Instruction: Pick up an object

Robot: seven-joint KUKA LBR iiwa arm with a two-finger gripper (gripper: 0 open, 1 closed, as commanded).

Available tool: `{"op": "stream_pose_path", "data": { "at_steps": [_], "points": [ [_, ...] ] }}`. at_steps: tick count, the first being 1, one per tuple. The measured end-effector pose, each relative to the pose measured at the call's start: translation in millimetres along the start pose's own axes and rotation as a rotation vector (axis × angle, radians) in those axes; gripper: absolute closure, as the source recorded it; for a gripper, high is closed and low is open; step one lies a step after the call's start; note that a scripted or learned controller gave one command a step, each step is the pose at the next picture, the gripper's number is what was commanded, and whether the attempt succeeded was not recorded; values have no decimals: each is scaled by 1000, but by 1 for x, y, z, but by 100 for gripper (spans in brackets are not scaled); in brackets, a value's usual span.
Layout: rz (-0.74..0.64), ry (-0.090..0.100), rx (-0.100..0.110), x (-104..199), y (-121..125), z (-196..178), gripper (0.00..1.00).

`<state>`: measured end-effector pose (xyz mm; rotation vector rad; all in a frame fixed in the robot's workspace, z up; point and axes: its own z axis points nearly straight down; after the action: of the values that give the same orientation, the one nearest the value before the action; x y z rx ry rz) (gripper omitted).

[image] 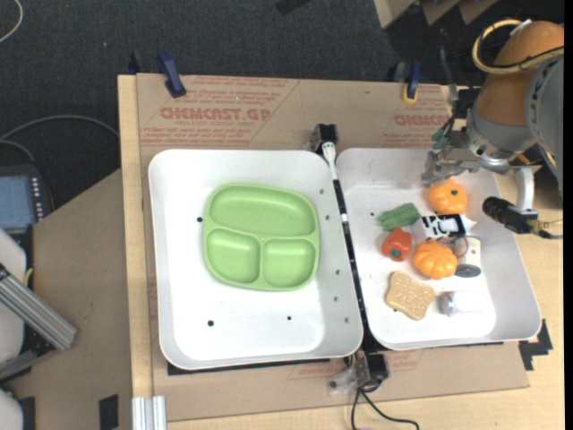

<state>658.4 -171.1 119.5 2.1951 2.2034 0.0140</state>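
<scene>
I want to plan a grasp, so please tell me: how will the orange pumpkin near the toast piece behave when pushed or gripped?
The pumpkin looks round and ribbed, so it may roll if pushed. It seems a smooth plastic toy, likely light and stiff, perhaps slippery. The toast and tomato lie close, so neighbours may shift.

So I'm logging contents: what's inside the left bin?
A green divided plate lies in the left bin; the plate covers the bin floor beneath it.

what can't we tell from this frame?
- End effector: finger state unreadable in the camera view; the wrist covers it from above.
- Black-and-white item in the right bin: partly behind the upper orange pumpkin, identity unclear.
- Small grey piece beside the cracker: too small to identify.
</scene>
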Motion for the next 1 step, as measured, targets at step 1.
{"op": "stream_pose_path", "data": {
  "at_steps": [1],
  "points": [
    [-2,20,35,74,-21,25,100]
  ]
}}
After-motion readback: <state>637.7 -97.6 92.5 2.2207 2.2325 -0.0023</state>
